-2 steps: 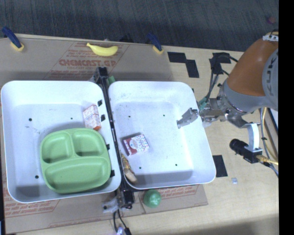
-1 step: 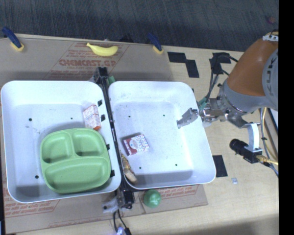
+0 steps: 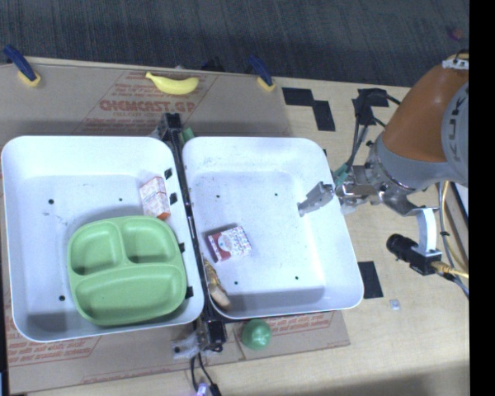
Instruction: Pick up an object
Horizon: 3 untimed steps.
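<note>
A: Near the camera, where is something to pick?

B: A small red-and-white flat packet (image 3: 229, 242) lies in the right white plastic bin (image 3: 338, 279). Farther right, the grey two-finger gripper (image 3: 316, 198) hovers inside the rim; I cannot tell its fingers' state.

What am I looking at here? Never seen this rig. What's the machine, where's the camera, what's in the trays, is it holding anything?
One camera, fixed above a bench, looks down at a slant. The grey arm with the orange band is a robot reaching in from the right; its gripper hangs over the right edge of the right bin, with nothing visible between its fingers. The right bin holds a small red-and-white packet and a tan object at its lower left edge. The left bin holds a green divided plate and a small orange-and-white carton. Outside the bins lie a yellow banana at the top and a green ball at the bottom.
</note>
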Tool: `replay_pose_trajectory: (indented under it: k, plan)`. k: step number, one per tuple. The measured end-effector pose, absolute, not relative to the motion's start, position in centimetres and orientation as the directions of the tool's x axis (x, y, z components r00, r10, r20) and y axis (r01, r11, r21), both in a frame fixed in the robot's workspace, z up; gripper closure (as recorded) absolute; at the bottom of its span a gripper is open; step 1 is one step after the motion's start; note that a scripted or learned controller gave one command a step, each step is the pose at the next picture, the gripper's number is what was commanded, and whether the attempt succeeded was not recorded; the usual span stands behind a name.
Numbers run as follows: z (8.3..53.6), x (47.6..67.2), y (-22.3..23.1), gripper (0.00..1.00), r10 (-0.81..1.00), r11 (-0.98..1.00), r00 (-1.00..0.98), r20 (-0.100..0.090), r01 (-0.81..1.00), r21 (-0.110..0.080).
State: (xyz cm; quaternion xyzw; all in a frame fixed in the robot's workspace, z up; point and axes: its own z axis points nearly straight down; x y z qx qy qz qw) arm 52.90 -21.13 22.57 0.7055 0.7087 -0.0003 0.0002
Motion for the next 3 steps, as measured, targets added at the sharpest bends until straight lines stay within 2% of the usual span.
replay_pose_trajectory:
  k: [3]
  plan:
    - [22.57, 52.89, -21.13, 0.00, 1.000, 0.004, -0.004, -0.001, 1.000, 0.000]
